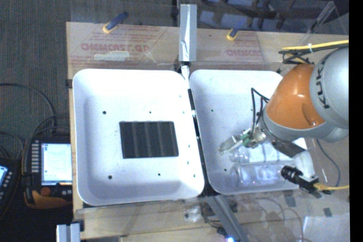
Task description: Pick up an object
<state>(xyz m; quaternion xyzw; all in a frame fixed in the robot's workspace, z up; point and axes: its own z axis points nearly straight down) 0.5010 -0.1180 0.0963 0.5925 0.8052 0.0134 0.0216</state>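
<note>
While the arm (309, 102) hung over the right bin (218, 93), the gripper (249, 139) sat low beside a clear plastic item (258, 173) near the bin's front wall; whether the fingers were open or closed could not be told. It looked like a light, thin-walled, slippery, crushable piece, possibly packaging. Best hold: across its narrow width, gently. A dark ridged panel (148, 139) lay in the left bin (91, 122).

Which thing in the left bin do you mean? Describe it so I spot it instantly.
Take the left bin of the two white bins. Near the middle of its floor lies a dark ribbed rectangular panel, flat, apart from every wall. It is the one dark slab on that white floor.
</note>
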